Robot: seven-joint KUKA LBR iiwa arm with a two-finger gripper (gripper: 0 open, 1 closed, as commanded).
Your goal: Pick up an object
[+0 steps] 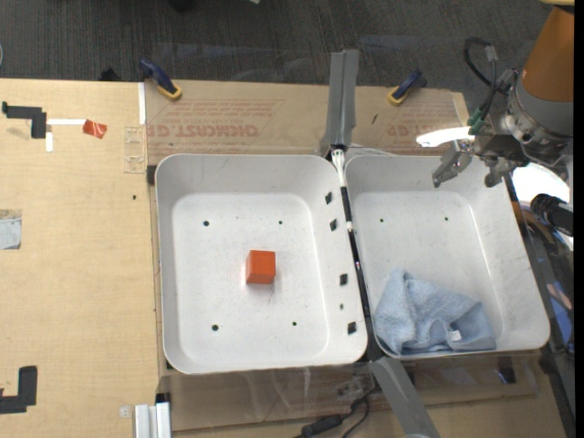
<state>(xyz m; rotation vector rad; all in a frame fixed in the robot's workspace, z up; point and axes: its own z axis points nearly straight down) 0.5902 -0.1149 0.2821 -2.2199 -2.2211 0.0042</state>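
Over the far right corner of the right bin (511, 245) my gripper (472, 169) hangs above the rim, its two grey fingers (446, 168) spread apart with nothing between them. My wrist rises out of the frame at the upper right, the orange band (557, 57) showing above the grey housing, with dark cables looping beside it. Down in the near part of this same bin lies a crumpled light blue cloth (429, 313), bunched against the front wall and close to the divider side; a small white tag seems to sit on its right fold, though it is too small to be sure. The left bin (182, 336) holds a single orange-red block (261, 267), sitting flat a little below the middle of the floor, well apart from every wall and well apart from me. Between the two bins runs a grey bar (342, 99) with black clips along the seam. Two blue-and-yellow clamps (160, 78) pin the brown cardboard sheet (246, 121) behind the bins.
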